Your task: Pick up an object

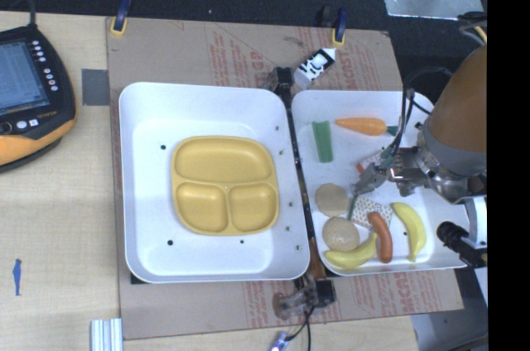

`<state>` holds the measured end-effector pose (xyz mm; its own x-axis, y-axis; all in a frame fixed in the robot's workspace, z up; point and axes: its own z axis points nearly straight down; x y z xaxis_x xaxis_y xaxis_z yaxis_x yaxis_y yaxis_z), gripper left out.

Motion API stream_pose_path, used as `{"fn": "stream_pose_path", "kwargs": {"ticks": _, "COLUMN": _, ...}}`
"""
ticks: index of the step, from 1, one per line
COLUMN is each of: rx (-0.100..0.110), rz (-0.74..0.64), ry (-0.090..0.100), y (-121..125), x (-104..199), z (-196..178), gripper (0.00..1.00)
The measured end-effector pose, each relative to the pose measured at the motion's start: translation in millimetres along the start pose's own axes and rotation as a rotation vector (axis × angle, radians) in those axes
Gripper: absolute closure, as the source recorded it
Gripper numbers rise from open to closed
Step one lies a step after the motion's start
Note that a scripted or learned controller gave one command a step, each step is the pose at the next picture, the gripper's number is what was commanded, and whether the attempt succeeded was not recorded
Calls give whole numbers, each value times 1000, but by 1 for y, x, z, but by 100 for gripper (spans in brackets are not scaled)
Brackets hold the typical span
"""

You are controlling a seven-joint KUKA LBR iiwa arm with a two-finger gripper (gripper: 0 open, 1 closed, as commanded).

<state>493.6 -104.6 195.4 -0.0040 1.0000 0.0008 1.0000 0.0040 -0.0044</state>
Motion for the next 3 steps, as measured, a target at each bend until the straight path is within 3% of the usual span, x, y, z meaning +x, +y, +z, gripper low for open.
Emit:
{"fn": "stream_pose_path", "kwargs": {"ticks": 1, "rx": -5, "rz": -1, "ry": -2, "y": -16, "x": -53, "z": 101, "gripper": 0}}
{"fn": "stream_pose_path", "kwargs": {"ticks": 2, "rx": -6, "rz": -6, "ry": -4, "y": -15, "x": -55, "z": 91, "gripper": 100}}
{"fn": "stream_pose_path", "kwargs": {"ticks": 3, "rx": -3, "rz": -2, "ry": 1, "y": 87, "x": 68, "z": 3, "gripper": 100}}
